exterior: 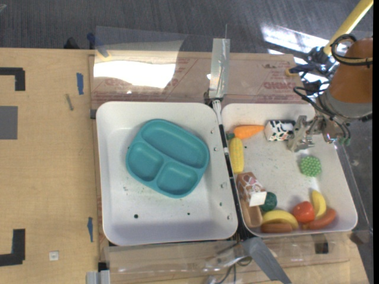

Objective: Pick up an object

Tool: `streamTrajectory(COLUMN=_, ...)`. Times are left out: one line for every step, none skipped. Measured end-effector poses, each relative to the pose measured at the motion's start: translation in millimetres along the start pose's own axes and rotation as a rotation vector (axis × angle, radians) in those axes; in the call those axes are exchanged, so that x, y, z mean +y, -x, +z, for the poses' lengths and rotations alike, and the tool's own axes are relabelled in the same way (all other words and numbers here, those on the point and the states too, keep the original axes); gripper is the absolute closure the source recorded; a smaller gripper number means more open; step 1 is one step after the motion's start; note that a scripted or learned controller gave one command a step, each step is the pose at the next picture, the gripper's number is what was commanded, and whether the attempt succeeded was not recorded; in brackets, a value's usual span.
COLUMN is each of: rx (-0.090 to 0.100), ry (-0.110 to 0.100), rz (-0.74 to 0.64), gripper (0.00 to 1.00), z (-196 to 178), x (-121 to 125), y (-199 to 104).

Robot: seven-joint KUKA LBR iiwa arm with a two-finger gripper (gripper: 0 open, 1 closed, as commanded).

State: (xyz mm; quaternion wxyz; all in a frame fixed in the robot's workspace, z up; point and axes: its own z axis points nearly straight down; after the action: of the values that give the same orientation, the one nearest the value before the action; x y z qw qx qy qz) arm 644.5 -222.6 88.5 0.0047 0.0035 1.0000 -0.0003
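The right bin (278, 167) holds several toy foods. An orange carrot (249, 131) and a black-and-white cow figure (279, 130) lie along its far wall. A yellow corn cob (236, 154) lies by its left wall, and a green bumpy ball (310, 166) sits at the right. My gripper (306, 137) hangs low over the bin's far right corner, just right of the cow and above the green ball. The orange-banded wrist (352, 70) rises behind it.
At the right bin's near end lie a brown-and-white packet (251, 187), a dark green piece (269, 201), two bananas (279, 218), a red tomato (304, 210) and a sausage (324, 220). A teal divided plate (168, 157) lies in the left bin (118, 218).
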Motion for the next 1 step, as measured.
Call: streamTrajectory(rx=0.0, ry=0.0, rz=-0.377, gripper=1.0, z=-1.1, x=-1.1, y=-38.2)
